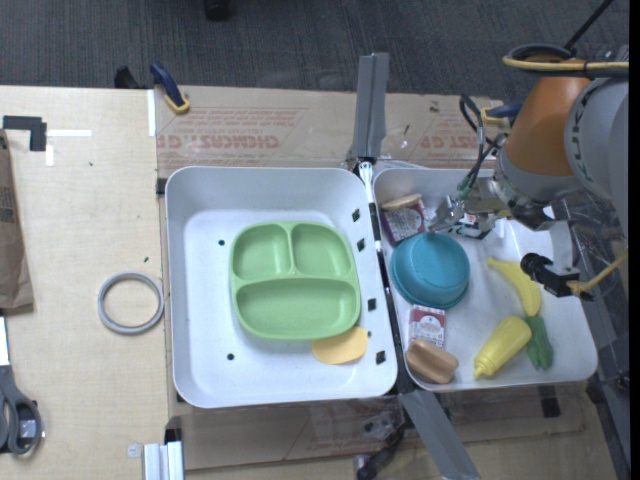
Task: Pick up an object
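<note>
Nearest in the right bin [575, 363] sit a hot dog [433, 362], a yellow corn cob [502, 345] and a small red carton [427, 323]. Left bin [190, 298] holds a green divided plate [295, 279] with a yellow chip [340, 347] at its near edge. Farther back, a blue bowl [431, 268] and a banana [519, 282]. Jaws [468, 215] hover just beyond the bowl; cannot tell their opening, nothing visibly held. A grey ring [130, 301] lies on the worktop [80, 228] left.
</note>
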Robot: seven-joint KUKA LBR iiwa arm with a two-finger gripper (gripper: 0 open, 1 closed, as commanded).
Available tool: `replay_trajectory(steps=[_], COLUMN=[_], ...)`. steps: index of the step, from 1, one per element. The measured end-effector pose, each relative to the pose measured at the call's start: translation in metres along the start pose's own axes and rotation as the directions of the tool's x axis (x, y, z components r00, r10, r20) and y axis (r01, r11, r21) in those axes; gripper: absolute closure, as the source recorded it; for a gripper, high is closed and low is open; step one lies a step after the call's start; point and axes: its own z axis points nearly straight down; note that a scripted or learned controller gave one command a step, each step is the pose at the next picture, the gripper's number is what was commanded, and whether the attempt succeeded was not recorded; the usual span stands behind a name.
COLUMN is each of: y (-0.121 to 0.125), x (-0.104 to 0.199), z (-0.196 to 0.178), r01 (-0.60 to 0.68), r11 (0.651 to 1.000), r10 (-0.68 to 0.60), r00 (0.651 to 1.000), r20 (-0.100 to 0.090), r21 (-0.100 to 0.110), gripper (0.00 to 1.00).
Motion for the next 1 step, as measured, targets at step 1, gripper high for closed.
replay_trajectory(steps=[1], y=[0.0256], x=[-0.0105], z=[0.0188], r01=[0.003], r11=[1.000], r10=[-0.003], r00=[1.000], r20=[0.001], r21=[0.026], gripper=[0.00])
